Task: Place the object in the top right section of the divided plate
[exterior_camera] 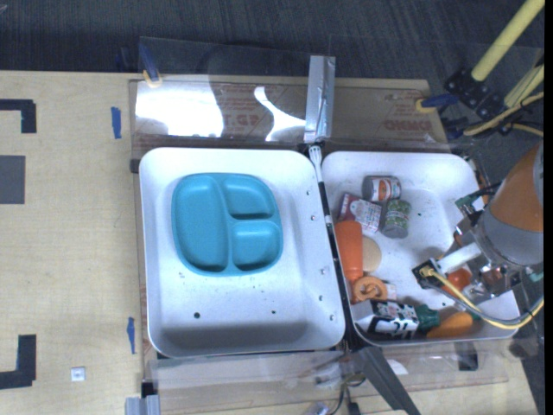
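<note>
No label on the cans (381, 188) reads clearly. The blue divided plate (226, 221) lies in the left bin (173, 318). The gripper (449, 275) hangs over the right bin (432, 167); its grip cannot be judged.

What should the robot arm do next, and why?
Probably lower the gripper onto one toy in the right white bin and try a grasp. The blue divided plate in the left white bin has nothing in its top right section, and the arm sits over the right bin's lower right corner, near the pile of toy food, with nothing seen between its fingers.
</note>
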`<control>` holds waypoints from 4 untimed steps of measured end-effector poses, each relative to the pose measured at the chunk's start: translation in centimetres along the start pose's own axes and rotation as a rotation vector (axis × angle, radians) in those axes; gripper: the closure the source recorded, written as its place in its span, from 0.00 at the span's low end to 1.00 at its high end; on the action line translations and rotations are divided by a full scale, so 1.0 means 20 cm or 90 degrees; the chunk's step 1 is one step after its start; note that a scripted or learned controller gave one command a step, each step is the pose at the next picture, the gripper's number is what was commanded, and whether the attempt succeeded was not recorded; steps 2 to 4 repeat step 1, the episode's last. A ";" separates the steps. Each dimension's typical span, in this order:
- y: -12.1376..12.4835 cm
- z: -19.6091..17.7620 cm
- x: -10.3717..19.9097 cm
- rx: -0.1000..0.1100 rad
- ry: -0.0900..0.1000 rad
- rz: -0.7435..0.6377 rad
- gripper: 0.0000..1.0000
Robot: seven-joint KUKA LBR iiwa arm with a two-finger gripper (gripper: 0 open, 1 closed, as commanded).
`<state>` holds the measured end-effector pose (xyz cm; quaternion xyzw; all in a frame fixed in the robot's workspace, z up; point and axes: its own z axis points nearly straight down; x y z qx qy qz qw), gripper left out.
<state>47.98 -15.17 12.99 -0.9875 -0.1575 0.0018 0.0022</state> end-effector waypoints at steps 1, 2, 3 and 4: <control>0.00 -0.04 0.00 0.001 -0.002 -0.001 1.00; 0.00 -0.04 0.00 0.001 -0.002 -0.001 1.00; 0.00 -0.04 0.00 0.001 -0.002 -0.001 1.00; 0.00 -0.04 0.00 0.001 -0.002 -0.001 1.00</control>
